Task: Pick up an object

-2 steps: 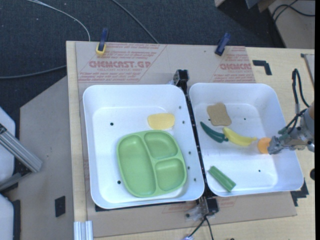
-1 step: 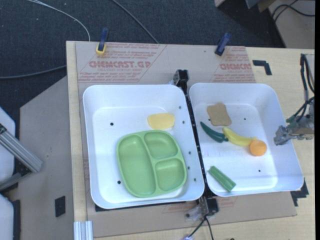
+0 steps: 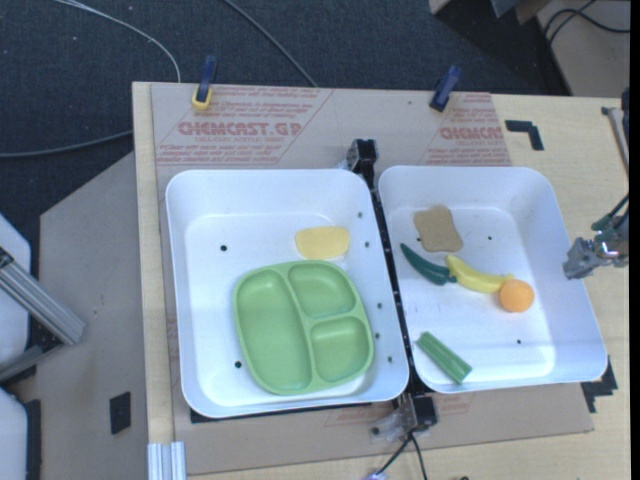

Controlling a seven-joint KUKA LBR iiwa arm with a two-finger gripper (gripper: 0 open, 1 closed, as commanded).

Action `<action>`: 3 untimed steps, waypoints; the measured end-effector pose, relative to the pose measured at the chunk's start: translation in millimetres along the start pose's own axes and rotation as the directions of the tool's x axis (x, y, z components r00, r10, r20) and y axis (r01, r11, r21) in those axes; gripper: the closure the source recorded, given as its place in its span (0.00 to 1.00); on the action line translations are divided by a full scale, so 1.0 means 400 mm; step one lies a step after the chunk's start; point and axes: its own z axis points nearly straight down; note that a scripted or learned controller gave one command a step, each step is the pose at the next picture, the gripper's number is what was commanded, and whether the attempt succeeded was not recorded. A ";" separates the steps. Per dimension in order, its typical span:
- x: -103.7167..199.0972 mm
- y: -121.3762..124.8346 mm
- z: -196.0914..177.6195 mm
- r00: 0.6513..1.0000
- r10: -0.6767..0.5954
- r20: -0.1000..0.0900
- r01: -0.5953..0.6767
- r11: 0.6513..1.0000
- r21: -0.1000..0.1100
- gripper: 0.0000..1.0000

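5 small items lie in the right bin (image 3: 560, 208): a tan slab (image 3: 437, 229), a dark green pepper (image 3: 425, 265), a yellow piece (image 3: 474, 274), an orange ball (image 3: 515, 296) and a green block (image 3: 443, 357). The gripper (image 3: 590, 253) hangs at the bin's right rim; whether it is parted or closed, I cannot tell. Pepper, yellow piece and ball touch, so a descent could nudge neighbours or roll the ball away.

Left bin (image 3: 190, 268): green divided plate (image 3: 303, 325), yellow piece (image 3: 322, 242). Right bin (image 3: 560, 348): banana (image 3: 474, 277), orange (image 3: 515, 296), cracker (image 3: 438, 229); claw (image 3: 588, 258) beside rim.
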 end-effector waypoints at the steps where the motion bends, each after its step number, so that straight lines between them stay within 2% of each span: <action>1: -0.001 0.026 -0.150 1.000 0.000 0.001 0.000 1.000 -0.002 1.00; 2: 0.143 0.063 -0.108 1.000 -0.005 -0.007 0.005 1.000 0.010 1.00; 3: 0.258 0.088 -0.068 1.000 -0.004 -0.007 0.004 1.000 0.011 1.00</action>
